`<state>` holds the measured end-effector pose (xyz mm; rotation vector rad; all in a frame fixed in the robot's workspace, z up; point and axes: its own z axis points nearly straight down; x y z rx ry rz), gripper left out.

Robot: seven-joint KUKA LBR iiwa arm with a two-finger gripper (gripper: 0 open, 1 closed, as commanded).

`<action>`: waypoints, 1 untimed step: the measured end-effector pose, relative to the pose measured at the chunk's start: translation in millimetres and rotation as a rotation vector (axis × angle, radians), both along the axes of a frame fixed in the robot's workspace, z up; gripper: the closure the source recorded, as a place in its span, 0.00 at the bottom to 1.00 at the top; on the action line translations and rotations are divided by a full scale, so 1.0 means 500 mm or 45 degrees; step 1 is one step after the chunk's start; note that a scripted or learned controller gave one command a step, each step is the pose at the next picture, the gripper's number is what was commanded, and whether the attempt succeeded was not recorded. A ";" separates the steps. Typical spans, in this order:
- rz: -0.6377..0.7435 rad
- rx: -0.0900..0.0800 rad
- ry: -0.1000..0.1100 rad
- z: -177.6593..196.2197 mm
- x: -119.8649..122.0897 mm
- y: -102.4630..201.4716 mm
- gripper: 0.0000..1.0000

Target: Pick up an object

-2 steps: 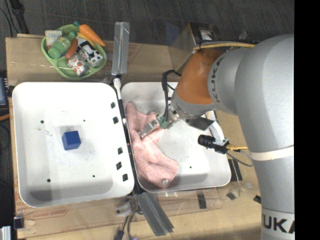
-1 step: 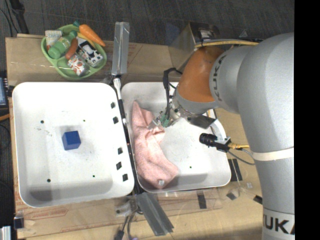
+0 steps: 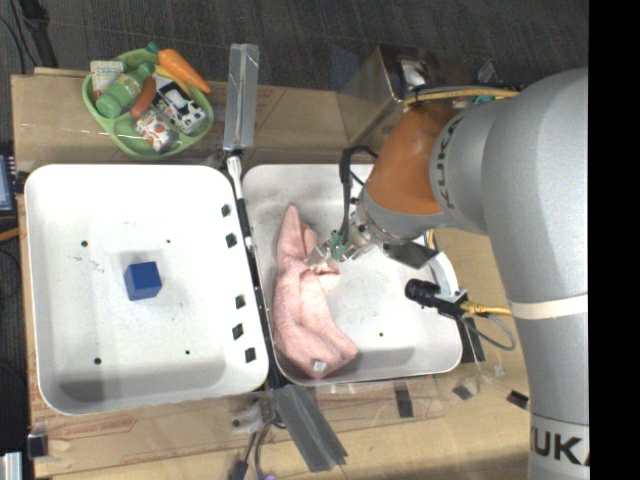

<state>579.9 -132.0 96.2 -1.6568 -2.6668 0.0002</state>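
A pink cloth (image 3: 304,299) lies crumpled along the left side of the right bin (image 3: 400,353), running from its middle down to the front wall. My gripper (image 3: 333,252) is low in that bin, right at the cloth's upper right edge, and touches or nearly touches the fabric there. The arm's grey body and orange band cover the bin's back right part. A blue cube (image 3: 143,280) sits alone on the floor of the left bin (image 3: 60,368).
A green bowl (image 3: 112,133) with toy food, a carrot among it, stands on the bench behind the left bin. A metal divider (image 3: 240,88) runs between the bins. The bench's cardboard edge lies in front.
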 end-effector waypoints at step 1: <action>-0.010 -0.001 -0.002 0.192 0.051 0.111 1.00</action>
